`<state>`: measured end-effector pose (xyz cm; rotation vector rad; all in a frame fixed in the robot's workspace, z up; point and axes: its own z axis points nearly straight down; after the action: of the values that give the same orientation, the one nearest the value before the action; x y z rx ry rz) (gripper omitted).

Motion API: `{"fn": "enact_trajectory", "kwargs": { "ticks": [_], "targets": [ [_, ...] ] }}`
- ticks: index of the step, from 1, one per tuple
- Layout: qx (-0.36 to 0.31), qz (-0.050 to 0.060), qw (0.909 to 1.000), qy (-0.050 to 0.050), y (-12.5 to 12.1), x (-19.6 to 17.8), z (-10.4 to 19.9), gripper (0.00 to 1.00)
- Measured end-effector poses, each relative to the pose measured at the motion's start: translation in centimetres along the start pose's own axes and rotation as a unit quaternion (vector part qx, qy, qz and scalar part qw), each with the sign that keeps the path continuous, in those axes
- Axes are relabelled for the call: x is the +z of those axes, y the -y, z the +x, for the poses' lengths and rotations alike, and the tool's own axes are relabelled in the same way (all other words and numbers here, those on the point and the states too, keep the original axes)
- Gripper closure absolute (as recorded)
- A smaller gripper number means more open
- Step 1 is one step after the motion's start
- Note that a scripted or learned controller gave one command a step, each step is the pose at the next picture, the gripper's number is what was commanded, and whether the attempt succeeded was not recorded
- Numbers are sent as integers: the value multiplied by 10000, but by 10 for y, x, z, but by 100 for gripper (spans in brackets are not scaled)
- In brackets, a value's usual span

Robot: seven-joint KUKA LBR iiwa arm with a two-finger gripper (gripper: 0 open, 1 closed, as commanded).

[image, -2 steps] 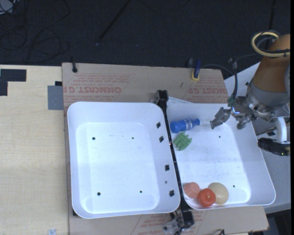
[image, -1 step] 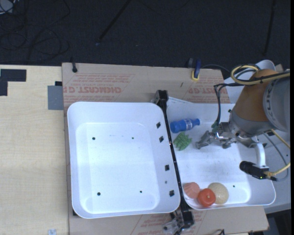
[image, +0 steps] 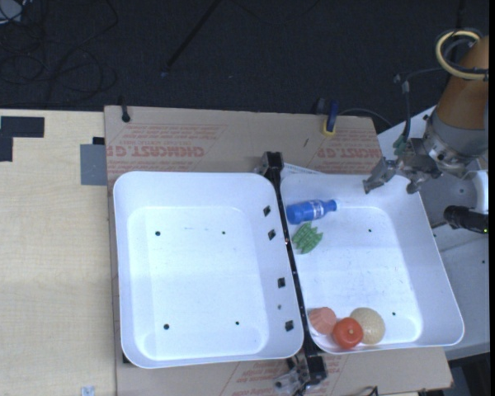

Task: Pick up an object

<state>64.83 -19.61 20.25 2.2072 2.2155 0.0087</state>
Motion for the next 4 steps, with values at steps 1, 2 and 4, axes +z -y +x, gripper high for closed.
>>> {"fn": "enact_trajectory", "kwargs": {
  "ticks": [1, 2, 4],
  "targets": [
    [36, 98, 9999, -40, 57, 119, 30, 0],
    [14, 33, 10000, -18, 8, 39, 19, 0],
    [34, 88, 9999, -38, 55, 104, 15, 100]
  ]
}}
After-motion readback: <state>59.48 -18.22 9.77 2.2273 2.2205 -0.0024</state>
